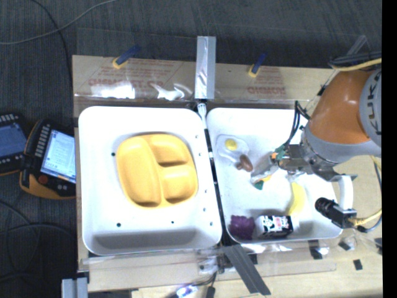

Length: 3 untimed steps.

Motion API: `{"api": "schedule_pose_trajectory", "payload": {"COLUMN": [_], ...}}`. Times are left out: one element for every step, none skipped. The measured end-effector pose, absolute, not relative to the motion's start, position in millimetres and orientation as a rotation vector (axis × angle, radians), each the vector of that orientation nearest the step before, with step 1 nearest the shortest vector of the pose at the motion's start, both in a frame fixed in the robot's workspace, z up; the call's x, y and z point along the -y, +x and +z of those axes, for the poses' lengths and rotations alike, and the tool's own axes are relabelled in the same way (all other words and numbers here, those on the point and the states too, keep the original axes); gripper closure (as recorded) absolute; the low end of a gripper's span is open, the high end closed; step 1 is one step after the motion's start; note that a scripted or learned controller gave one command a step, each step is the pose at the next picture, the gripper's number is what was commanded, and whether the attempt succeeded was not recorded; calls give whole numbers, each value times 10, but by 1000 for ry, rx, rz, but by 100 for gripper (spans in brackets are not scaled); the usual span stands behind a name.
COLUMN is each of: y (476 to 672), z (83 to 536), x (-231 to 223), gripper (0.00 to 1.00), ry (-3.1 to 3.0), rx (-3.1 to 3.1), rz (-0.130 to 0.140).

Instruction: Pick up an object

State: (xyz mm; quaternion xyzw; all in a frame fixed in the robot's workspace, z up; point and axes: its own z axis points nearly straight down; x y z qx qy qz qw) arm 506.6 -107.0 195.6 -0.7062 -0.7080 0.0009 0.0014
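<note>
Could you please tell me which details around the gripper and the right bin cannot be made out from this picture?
- Gripper: camera view, too small and blurred to read its finger state.
- Green-and-orange item at its tip: too small to identify.
- Right bin: right side covered by the arm.

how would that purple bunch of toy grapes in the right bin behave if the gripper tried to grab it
The purple bunch of toy grapes looks lumpy and rounded, so flat fingers may slip off. It sits against the right white bin near its front-left corner, which probably crowds a grasp. It seems small, likely light.
</note>
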Motion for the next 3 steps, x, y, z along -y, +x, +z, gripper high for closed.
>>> {"api": "schedule_pose_trajectory", "payload": {"y": [5649, 5653, 6251], "z": [905, 1001, 2243], "x": [1380, 1372, 1032], "gripper": [0, 100, 100], "ry": [-2111, -2110, -2354], "rx": [2343, 2341, 2082], "rz": [-11, -14, 7]}}
